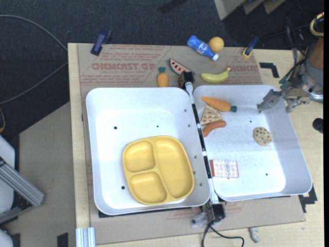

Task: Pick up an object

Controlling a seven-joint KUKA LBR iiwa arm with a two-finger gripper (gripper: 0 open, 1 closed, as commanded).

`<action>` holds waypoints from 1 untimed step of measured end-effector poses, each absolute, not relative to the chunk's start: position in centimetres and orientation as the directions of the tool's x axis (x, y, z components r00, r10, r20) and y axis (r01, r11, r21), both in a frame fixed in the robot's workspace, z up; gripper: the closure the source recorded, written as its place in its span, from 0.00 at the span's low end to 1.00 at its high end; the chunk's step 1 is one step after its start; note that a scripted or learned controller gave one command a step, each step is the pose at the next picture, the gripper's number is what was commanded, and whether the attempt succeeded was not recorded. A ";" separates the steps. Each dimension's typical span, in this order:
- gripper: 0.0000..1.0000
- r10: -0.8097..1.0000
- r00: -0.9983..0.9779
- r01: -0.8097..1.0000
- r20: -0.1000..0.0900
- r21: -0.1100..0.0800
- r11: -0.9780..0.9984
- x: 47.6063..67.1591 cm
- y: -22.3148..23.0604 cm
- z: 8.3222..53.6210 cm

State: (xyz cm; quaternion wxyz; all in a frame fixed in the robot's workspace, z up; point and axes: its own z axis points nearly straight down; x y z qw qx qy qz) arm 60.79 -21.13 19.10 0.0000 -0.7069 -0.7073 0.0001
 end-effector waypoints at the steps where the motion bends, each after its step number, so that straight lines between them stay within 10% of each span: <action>1: 0.00 1.000 -0.003 1.000 0.001 0.003 0.003 64.6 -15.8 18.6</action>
